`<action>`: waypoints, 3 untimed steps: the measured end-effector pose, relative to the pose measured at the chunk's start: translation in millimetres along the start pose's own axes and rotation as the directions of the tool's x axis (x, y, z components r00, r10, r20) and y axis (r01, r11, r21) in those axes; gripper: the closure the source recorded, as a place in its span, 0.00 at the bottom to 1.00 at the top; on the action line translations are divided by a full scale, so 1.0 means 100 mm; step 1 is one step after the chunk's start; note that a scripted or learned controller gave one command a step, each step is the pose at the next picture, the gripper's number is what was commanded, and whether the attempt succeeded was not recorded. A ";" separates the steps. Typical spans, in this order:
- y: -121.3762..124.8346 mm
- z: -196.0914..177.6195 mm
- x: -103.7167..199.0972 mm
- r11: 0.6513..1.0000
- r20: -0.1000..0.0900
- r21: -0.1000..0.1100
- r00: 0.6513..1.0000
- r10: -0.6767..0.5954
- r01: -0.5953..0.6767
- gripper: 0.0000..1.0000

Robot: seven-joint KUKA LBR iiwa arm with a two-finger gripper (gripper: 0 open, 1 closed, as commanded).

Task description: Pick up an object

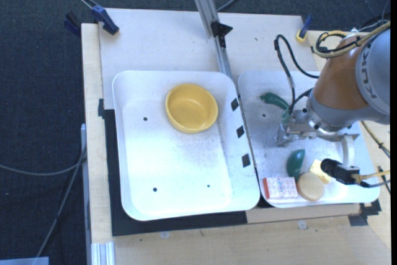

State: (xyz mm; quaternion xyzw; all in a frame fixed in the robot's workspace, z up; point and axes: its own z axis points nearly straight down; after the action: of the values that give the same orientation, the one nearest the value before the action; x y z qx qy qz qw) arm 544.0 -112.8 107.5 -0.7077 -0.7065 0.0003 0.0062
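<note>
Camera view, left to right. Tabletop (161,40): pale board, blue clamp (105,18) at its far left corner. Left bin (133,195): one yellow bowl (191,108), upright, near the far wall. Right bin (260,87): dark green curved piece (273,100) at the far side; green oval object (295,162) nearer; red-and-white packet (281,187) at the near wall; tan round object (311,187) just beside it. Pincer (288,134): low over the right bin, between the two green items; whether open or closed cannot be told; nothing seen gripped. Step, as judged: approach, no pick yet. Next move likely calls for settling on the green oval object close by and closing on it.
</note>
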 end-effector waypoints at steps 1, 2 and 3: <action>-0.01 -0.46 0.03 1.000 0.008 -0.016 1.000 -0.003 0.003 1.00; -0.04 -0.91 0.08 1.000 0.007 -0.013 1.000 -0.003 0.003 1.00; -0.02 -1.29 0.08 1.000 0.008 -0.016 1.000 -0.003 0.003 1.00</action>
State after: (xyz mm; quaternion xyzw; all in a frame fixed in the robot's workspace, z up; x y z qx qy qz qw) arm 542.8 -105.7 237.0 -0.7066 -0.7076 -0.0027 -0.0023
